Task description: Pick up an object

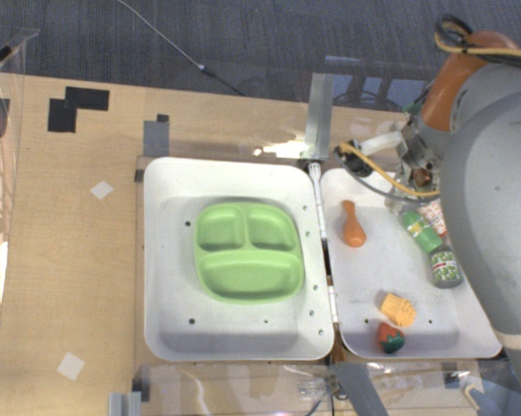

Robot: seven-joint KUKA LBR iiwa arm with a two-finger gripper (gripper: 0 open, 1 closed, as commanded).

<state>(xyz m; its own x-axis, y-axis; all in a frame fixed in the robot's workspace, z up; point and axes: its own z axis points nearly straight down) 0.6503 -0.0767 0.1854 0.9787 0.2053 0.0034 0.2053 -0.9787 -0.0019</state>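
The gripper [414, 177] hangs over the far right corner of the right bin [359, 323], and whether it is spread or pressed together I cannot tell. Just beside it lie a green bottle [421, 231] and a dark can [445, 267]; a chicken drumstick [353, 224] sits left of them, with a corn cob [398, 310] and a strawberry [391, 338] near. This looks like the approach step; next it must centre over 1 object and descend. The arm [491, 170] reaches in from the right, wrist pointing down. A green tray [248, 252] fills the left bin [165, 328].
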